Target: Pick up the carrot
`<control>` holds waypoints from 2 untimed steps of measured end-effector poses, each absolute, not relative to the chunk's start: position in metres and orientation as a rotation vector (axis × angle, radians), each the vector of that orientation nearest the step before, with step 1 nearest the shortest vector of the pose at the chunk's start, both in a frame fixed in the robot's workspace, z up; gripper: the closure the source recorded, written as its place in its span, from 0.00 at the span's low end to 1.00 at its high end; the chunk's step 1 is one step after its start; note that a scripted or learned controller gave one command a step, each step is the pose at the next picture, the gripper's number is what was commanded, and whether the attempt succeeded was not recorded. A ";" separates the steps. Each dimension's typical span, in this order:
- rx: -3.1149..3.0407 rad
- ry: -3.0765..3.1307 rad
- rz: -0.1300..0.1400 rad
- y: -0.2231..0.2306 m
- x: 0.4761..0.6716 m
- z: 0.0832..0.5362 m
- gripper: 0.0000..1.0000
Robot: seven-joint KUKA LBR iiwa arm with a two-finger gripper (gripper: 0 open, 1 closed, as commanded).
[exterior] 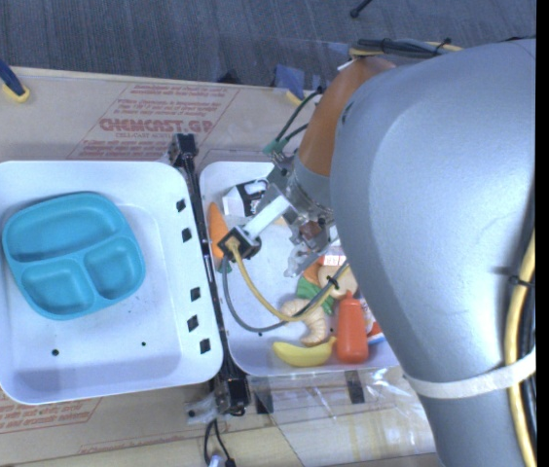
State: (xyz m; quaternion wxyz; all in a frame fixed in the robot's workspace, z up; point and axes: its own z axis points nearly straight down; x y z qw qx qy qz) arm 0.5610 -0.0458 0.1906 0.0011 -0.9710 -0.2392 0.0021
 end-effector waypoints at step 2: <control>-3.121 -0.339 0.007 -0.041 0.554 0.191 0.00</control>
